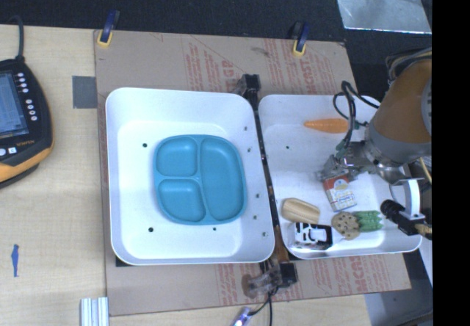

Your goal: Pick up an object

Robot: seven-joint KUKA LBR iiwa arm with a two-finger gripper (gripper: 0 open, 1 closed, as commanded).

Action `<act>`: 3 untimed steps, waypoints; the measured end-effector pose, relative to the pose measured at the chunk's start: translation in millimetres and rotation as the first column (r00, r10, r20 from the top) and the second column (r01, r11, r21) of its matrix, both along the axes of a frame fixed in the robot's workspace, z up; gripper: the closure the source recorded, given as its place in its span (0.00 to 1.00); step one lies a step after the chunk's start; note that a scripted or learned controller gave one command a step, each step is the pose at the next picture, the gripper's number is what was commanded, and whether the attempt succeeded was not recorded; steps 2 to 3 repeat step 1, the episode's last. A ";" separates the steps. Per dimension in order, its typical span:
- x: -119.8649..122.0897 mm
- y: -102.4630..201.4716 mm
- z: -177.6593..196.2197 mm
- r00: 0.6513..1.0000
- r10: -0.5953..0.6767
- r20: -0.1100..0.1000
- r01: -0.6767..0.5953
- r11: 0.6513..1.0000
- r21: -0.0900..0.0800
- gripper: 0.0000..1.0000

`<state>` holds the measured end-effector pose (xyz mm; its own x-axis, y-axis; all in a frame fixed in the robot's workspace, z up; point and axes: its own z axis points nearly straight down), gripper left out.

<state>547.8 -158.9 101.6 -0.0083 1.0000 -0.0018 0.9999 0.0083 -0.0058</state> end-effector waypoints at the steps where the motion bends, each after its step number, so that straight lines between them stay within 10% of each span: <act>1: -6.2 106.3 90.6 1.000 -0.001 0.003 0.001 1.000 0.002 1.00; 3: -6.2 106.3 90.6 1.000 -0.001 0.003 0.001 1.000 0.002 1.00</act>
